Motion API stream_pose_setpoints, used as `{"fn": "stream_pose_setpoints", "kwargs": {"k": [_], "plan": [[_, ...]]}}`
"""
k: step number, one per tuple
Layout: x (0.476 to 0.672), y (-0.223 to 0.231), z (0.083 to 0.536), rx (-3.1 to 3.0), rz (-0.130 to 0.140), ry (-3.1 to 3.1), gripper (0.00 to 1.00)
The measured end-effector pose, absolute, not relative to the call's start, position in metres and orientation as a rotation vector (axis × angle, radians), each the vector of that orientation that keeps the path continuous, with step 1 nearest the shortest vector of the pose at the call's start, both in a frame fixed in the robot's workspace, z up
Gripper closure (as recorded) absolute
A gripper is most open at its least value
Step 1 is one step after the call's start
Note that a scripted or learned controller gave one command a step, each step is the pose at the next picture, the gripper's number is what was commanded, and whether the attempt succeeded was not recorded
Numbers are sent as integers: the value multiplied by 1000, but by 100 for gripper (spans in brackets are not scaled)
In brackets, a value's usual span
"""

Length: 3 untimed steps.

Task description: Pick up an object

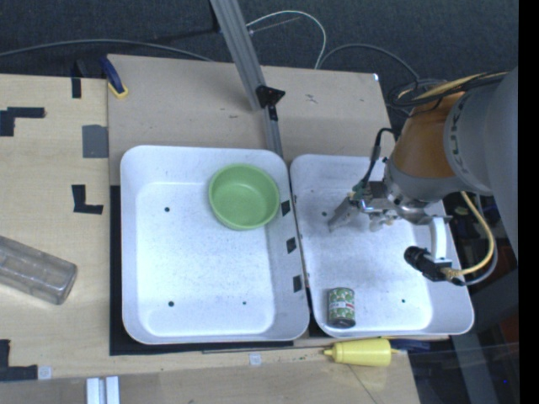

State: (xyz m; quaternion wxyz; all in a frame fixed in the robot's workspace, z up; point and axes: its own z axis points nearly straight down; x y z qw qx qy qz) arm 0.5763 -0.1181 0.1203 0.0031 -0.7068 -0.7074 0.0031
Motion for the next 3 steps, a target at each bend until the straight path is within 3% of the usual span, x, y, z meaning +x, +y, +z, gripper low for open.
{"fn": "stream_pose_setpoints", "kwargs": {"k": [1,2,3], "plan": [[576,-118,88,-2220,3,-2224,0],[577,-117,100,-2218,1,-2225,100],[584,-114,144,-2221,-3,-2225,100]]}}
